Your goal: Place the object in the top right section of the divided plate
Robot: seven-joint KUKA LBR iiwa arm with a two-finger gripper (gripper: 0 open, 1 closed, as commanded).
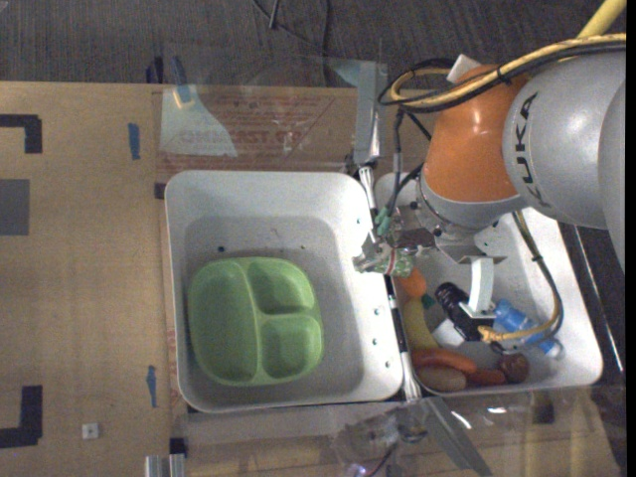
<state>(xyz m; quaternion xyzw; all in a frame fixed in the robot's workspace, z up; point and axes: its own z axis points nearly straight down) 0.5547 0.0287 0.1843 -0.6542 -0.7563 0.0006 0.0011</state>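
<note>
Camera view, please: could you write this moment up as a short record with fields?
plate: green divided plate, in the left bin
plate contents: nothing in any section
arm: grey arm with orange band over the right bin
gripper: near the rim between the bins
right bin items: banana, carrot, other small objects
task status: not yet done

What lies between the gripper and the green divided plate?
In the camera view, the gripper sits over the left bin's right rim. Between that rim and the green divided plate is bare white bin floor.
</note>
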